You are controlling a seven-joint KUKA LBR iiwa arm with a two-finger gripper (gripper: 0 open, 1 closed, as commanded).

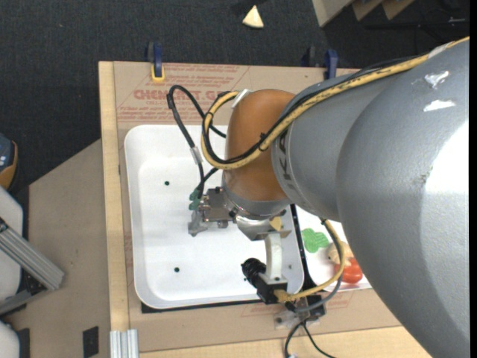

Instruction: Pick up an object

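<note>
Hovering jaws (200, 216) over left bin (149, 222)

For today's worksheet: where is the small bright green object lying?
The small bright green object lies in the right white bin, beside the orange object, under the grey arm.

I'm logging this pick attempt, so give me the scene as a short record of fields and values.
arm: grey arm with an orange band, reaching in from the right over the left bin
gripper: metal two-finger gripper, low over the left shallow white bin
held object: none visible between the fingers
right bin contents: green object and orange object, partly hidden by the arm
cables: black and yellow, looped around the wrist
</note>
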